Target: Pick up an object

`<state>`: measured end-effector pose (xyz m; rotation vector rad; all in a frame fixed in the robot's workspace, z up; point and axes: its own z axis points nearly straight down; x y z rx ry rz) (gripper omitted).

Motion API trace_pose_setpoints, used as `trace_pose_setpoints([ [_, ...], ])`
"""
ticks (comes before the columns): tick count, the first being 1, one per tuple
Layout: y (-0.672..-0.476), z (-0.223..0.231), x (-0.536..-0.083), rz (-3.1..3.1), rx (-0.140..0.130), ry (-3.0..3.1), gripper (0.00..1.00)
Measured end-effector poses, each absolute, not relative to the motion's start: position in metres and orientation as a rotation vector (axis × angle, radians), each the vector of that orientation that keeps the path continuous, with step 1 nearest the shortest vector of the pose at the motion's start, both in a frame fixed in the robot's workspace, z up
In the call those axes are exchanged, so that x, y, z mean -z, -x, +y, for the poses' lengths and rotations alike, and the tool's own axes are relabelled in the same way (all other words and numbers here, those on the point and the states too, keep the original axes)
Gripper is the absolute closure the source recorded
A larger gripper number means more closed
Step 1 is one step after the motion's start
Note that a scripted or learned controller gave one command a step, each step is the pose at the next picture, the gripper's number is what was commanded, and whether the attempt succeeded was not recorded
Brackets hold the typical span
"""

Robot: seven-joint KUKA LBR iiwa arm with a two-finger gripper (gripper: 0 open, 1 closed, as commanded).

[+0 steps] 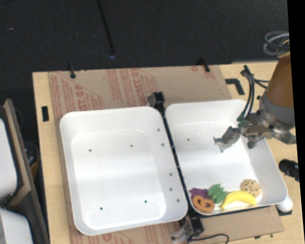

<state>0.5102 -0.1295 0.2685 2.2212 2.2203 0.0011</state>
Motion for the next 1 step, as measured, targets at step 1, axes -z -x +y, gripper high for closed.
trace_pose_setpoints([
  [1,-0.4923,-0.1539,-0.1882,2.221,0.006,-2.229,0.0],
])
